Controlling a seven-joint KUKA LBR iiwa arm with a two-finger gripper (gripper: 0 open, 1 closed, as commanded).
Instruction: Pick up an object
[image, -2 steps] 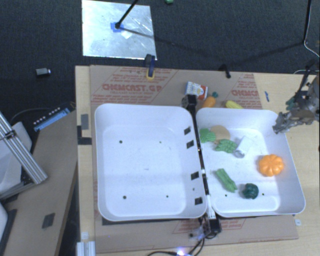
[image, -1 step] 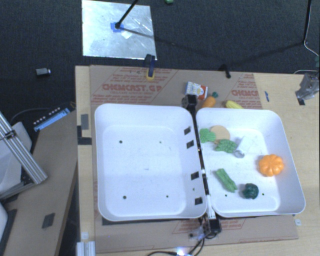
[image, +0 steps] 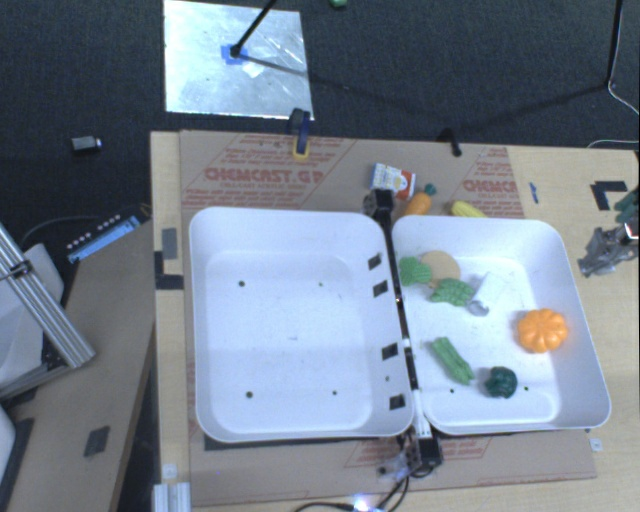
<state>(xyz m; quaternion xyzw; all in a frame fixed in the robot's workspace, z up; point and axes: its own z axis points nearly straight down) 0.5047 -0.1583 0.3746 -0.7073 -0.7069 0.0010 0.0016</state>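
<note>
The gripper (image: 603, 250) is sitting out at the far right, just off the rim of the right bin (image: 575, 290), over the bench. It's a grey lump from here and I cannot tell how its jaws are set, or whether anything is in them.

Inside that right bin, the orange pumpkin (image: 541, 330) is lying near the right wall. A dark green broccoli piece (image: 501, 381) is resting toward the front, just beside a long green vegetable (image: 452, 359). Further back, a tan round piece (image: 439, 266) is touching two leafy green pieces (image: 452, 292), with a small grey object (image: 478, 306) beside them. The left bin (image: 290, 325) is lying alongside, touching the right one.
</note>
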